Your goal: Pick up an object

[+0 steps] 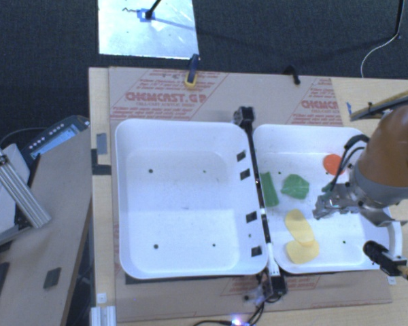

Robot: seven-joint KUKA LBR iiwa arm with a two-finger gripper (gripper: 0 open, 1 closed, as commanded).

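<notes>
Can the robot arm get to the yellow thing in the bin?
Probably yes. The yellow piece lies open on the floor of the right bin, with nothing on top of it, and the gripper hangs close beside it.

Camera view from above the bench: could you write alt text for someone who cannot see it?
A grey and orange robot arm reaches from the right over the right white bin, its gripper above the bin floor. That bin holds a green block, green piece, orange piece and two yellow pieces; the left white bin sits beside it.
</notes>
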